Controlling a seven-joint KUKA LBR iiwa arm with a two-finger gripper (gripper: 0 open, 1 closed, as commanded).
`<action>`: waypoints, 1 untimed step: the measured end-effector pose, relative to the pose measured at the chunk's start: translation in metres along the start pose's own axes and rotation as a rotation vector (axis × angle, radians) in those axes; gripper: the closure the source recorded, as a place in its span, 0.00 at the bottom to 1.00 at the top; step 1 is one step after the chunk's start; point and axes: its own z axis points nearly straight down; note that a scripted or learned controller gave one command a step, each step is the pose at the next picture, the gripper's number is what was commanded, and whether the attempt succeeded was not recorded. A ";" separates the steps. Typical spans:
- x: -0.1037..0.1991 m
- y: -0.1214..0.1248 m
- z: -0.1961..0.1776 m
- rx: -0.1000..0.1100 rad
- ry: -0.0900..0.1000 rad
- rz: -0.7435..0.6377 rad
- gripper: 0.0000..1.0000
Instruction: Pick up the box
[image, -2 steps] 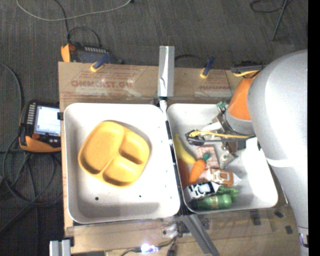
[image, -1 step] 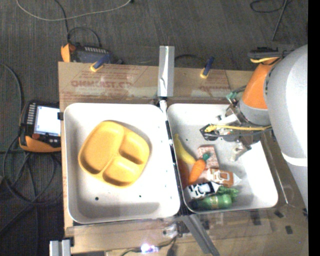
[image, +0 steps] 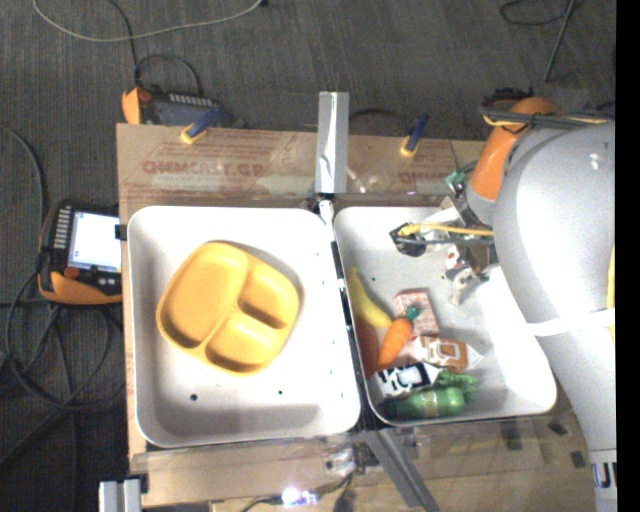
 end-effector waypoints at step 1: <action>-0.028 -0.022 -0.002 -0.011 0.016 -0.079 0.00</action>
